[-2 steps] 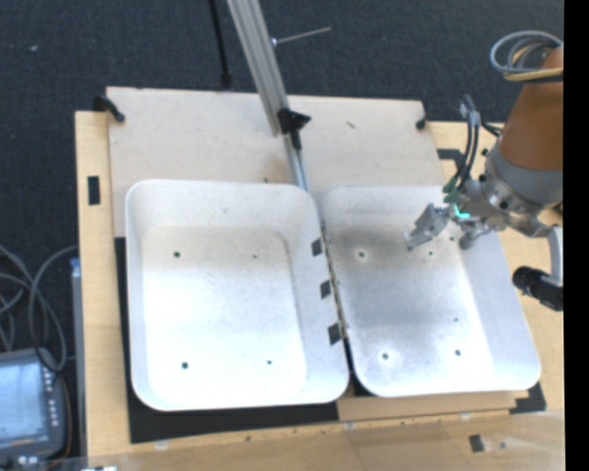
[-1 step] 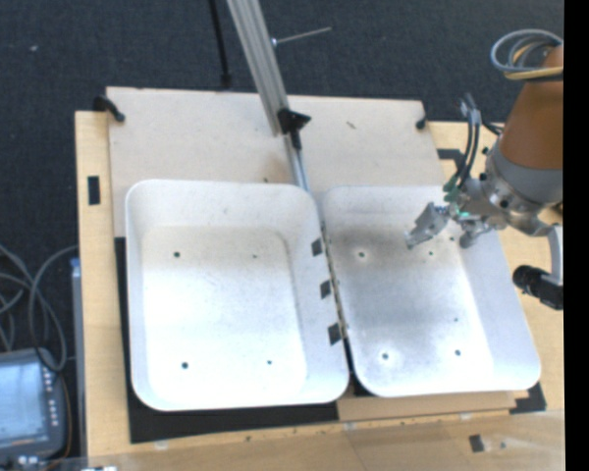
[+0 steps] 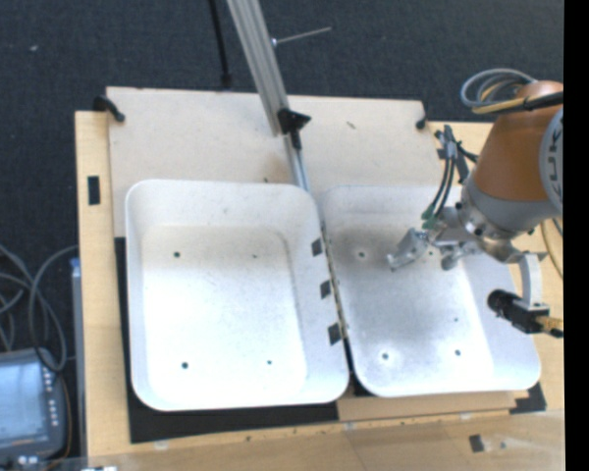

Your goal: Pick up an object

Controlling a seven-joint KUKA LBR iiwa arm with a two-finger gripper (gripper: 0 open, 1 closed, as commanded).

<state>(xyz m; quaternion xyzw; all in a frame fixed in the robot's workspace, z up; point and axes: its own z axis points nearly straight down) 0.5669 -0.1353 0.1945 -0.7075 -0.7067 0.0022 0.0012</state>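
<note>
Across the bench (image 3: 206, 135), two white bins side by side: left bin (image 3: 226, 292), right bin (image 3: 422, 332). In from the right, the arm (image 3: 515, 165). Low over the right bin's upper middle, the gripper (image 3: 404, 255). Cannot tell its state, nor make out any object beneath it. Best to confirm a target first, then descend straight and close gently.

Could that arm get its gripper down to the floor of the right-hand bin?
Probably yes: the gripper hangs over the right bin, whose top is open, and I see nothing between it and the floor.
</note>
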